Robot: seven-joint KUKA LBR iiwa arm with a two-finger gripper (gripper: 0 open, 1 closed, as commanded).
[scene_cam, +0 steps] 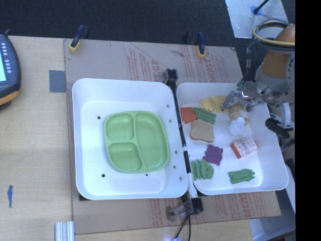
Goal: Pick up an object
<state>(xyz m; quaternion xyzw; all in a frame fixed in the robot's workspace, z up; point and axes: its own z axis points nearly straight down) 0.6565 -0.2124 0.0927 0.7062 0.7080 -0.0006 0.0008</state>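
The gripper [239, 100] hangs low over the far part of the right bin [273, 182], close to its right wall. Its metal parts are small and mixed with glare, so I cannot tell how the gripper is set, and nothing can be seen held in it.

Just beside it lies a yellow piece [211, 103], maybe a banana toy, and just below it a pale round piece [236, 113] and a white, nearly clear object [236, 128]. These three are the nearest candidates for the pick. A little further are the orange-red piece [187, 115], the dark green piece [204, 115] touching it, and the toast slice [202, 131]. Toward the near side lie the purple grapes [214, 154], the red and white packet [244, 147] and two green vegetable bundles [202, 169], [241, 175].

The left bin [80, 134] holds only a green divided plate [136, 141].

To do this step well, I think the arm should choose one piece that stands apart from its neighbours, come straight down over its middle, and close across its narrow side. The crowded group under the gripper risks catching two pieces, or pushing one away.
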